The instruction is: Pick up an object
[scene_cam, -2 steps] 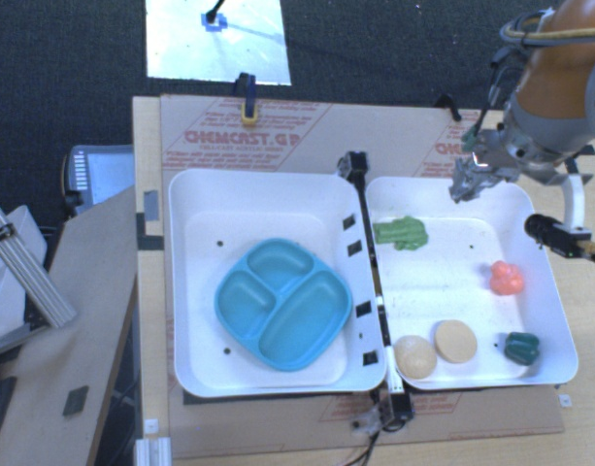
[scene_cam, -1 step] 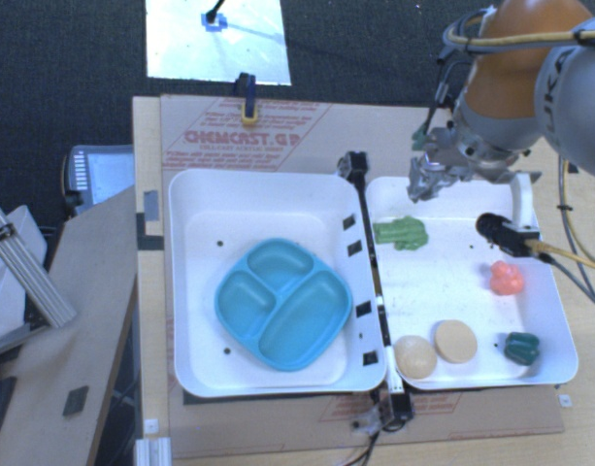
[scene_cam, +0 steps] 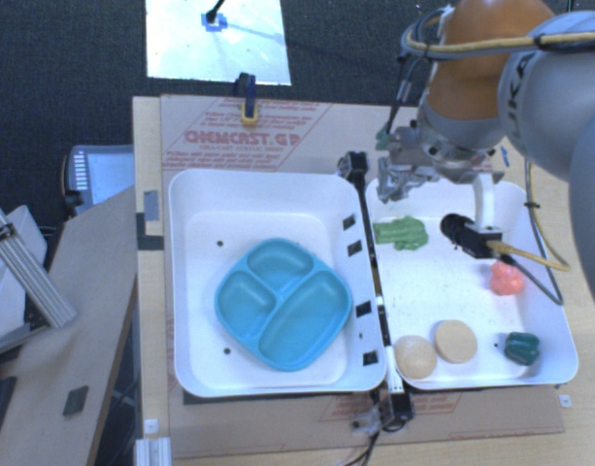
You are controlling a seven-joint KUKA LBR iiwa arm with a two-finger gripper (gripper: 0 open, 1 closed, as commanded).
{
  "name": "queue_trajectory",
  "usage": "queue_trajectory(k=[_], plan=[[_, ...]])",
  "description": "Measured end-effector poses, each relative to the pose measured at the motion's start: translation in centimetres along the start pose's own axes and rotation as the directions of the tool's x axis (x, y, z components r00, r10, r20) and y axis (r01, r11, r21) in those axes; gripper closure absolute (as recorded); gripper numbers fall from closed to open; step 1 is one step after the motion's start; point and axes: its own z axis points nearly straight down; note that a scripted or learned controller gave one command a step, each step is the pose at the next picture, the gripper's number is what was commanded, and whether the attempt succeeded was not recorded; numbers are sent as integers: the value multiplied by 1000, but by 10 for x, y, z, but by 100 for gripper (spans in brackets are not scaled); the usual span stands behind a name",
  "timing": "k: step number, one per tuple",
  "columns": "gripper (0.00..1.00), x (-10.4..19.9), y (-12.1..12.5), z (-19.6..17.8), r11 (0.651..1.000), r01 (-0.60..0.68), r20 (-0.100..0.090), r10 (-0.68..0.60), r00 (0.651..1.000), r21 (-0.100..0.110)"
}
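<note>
The arm's jaws [scene_cam: 394, 184], whose opening I cannot tell, hover at the twelve o'clock end of the right bin [scene_cam: 545, 289] just above the green toy [scene_cam: 401, 232], so the approach is in hand; next, a straight descent onto it.

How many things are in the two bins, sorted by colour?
Blue: 1, the plate
Green: 2, a light lump and a dark piece
Tan: 2, one disc and another
Pink: 1, a toy
Total: 6
</note>
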Motion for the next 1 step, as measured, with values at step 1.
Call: queue_trajectory(k=[1], plan=[[100,52,0,21,1000,1,-1,-1,1000,2]])
